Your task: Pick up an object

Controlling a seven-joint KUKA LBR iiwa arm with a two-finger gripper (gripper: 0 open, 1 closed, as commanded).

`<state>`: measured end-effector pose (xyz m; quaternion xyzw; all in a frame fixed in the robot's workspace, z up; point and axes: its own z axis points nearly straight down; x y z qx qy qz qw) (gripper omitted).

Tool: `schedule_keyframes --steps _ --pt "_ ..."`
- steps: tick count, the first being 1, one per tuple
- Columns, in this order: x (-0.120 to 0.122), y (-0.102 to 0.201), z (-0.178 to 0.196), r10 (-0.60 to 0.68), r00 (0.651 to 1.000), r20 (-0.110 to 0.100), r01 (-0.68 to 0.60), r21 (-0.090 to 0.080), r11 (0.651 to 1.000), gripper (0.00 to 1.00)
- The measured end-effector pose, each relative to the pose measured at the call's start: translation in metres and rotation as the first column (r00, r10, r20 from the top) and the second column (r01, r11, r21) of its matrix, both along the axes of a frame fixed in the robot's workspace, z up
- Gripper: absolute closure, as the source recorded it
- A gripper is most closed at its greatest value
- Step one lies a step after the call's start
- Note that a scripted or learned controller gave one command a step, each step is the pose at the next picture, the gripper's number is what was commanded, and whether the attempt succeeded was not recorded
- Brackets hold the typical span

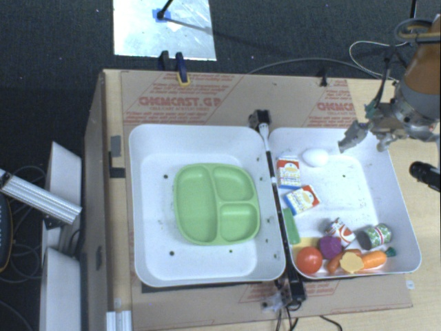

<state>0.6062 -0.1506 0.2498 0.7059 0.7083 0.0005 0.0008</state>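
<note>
My gripper (364, 142) hangs over the far right corner of the right bin (400, 205), open, with nothing between its fingers. A white egg (316, 157) lies just left of it. Two small red-and-white cartons (289, 171) (302, 198) lie near the bin's left wall, and a green block (290, 226) lies below them. Along the near edge sit a red tomato (309, 259), a purple fruit (331, 247), a red-and-white packet (340, 230), a green can (375, 236) and an orange carrot (373, 259).
The left bin (155, 185) holds a green divided plate (216, 204). A black divider (273, 192) runs between the bins. Cables (372, 54) loop behind the arm at the back right.
</note>
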Motion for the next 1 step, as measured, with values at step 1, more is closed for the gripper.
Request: schedule_keyframes --steps 1 --pt "-0.0067 0.0178 -0.1230 -0.001 1.000 -0.004 0.001 0.001 1.000 0.00"
